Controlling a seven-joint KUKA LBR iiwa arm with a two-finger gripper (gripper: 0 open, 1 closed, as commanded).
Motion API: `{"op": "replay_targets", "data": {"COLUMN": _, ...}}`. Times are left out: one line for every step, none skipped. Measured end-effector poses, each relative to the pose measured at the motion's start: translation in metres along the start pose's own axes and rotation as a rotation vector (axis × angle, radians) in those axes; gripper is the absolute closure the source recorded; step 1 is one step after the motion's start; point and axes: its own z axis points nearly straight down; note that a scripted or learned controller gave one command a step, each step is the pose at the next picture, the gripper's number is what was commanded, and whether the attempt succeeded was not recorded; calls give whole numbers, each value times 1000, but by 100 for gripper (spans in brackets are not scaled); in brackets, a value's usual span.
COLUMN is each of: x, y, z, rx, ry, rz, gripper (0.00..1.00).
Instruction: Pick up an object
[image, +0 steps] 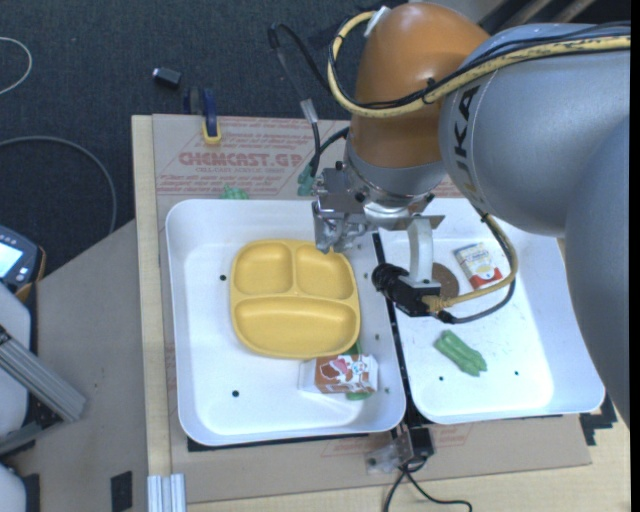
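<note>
Yellow divided plate (294, 300) flat, left bin centre.

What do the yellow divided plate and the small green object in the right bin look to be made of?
The yellow divided plate looks like moulded plastic with a matte to satin finish: even colour, soft rounded rims, faint sheen. The small green object seems plastic or rubber, a lumpy toy vegetable shape with a slight gloss; too small to be sure.

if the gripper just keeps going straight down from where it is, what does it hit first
Most likely the back right rim of the yellow divided plate in the left bin. The gripper points down over that corner. Depth is hard to judge from this view, so it could land on the bin floor just beside the plate.
</note>
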Motion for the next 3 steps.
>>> {"op": "replay_targets", "data": {"x": 98, "y": -8, "z": -14, "rx": -9, "ry": 2, "rz": -3, "gripper": 100}}
{"op": "replay_targets", "data": {"x": 37, "y": -38, "z": 27, "rx": -2, "ry": -2, "rz": 8, "gripper": 100}}
{"op": "replay_targets", "data": {"x": -77, "y": -41, "z": -53, "rx": -14, "ry": -3, "rz": 15, "gripper": 100}}
